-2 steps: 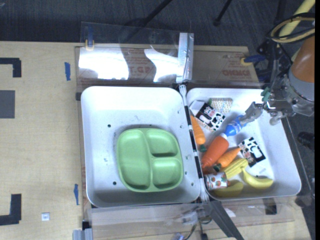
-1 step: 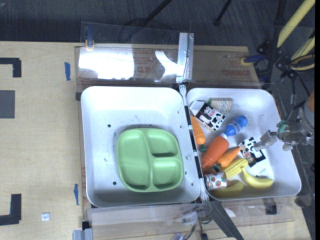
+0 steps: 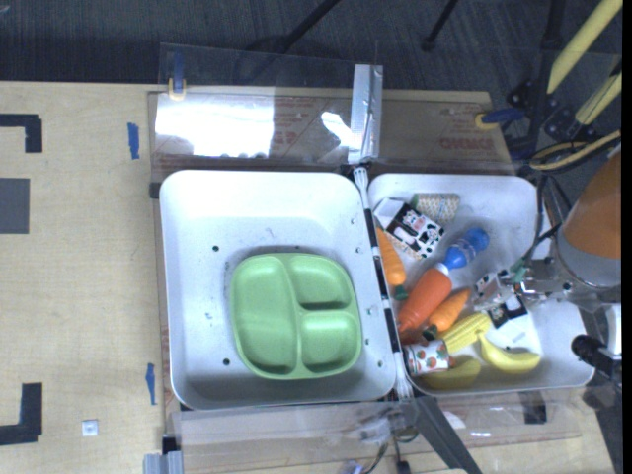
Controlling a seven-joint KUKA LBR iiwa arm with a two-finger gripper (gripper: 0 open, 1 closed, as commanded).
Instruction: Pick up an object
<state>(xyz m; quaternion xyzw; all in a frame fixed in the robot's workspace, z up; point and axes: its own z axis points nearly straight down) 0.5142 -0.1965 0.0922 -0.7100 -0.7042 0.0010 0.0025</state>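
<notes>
Bottommost, we are seeing the banana [image 3: 511,357] lying in the right bin [image 3: 513,194], just below the gripper [image 3: 506,294]; carrots [image 3: 427,298] are lying left of it. We are unable to tell its grip state.

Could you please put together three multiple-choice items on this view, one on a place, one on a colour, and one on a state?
1. Where does the divided plate lie?
A. in the left bin
B. in the right bin
C. on the bench outside both bins

2. What colour is that plate?
A. red
B. green
C. blue

3. How does the banana stand with the tool?
A. clamped between its fingers
B. raised above the bin
C. lying in the right bin, unheld

Answers:
1 A, the plate rests on the left bin's floor.
2 B, it is light green all over.
3 C, the banana lies on the bin floor near the front wall, below the tool.
</notes>
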